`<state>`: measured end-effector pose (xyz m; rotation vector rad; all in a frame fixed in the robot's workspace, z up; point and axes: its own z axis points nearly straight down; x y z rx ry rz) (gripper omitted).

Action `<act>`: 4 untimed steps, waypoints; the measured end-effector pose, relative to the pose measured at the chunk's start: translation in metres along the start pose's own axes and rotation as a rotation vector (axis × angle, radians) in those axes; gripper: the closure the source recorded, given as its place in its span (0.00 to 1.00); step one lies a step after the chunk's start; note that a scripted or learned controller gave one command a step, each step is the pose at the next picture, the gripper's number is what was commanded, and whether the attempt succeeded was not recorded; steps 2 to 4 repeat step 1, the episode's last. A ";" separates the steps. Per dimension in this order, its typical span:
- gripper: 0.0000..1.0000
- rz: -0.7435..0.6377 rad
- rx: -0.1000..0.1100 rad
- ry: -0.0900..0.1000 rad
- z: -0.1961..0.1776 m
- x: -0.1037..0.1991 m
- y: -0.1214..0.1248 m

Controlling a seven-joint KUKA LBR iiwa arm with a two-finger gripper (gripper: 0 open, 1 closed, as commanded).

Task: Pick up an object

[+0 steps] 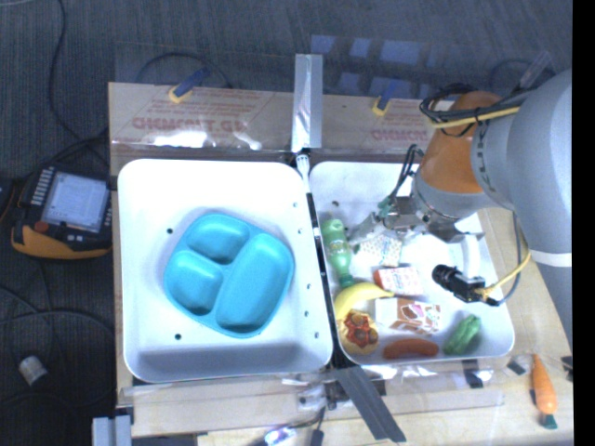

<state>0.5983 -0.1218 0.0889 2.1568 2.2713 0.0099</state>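
The right bin [493, 342] holds several small items. A green bottle [337, 245] lies along its left wall, with a yellow banana [357, 295] below it. Beside them are a red-and-white carton [397, 278], a printed box [416, 316], a green pepper [462, 333], a red sausage [409, 348] and a round red-orange item [360, 331]. My gripper [385, 219] hangs low over the bin's upper middle, just above a speckled white packet [376, 247]. The wrist hides its tip.
The left bin [149, 342] holds a blue divided plate [230, 272]. A black part on a yellow cable [457, 282] sits over the right bin. An orange carrot [544, 393] lies outside the bin at the right. A handheld screen unit [65, 212] rests on the floor at the left.
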 end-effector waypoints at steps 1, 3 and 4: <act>1.00 0.000 0.001 0.002 -0.009 0.001 0.000; 1.00 0.000 0.001 0.002 -0.009 0.001 0.000; 1.00 0.000 0.001 0.002 -0.009 0.001 0.000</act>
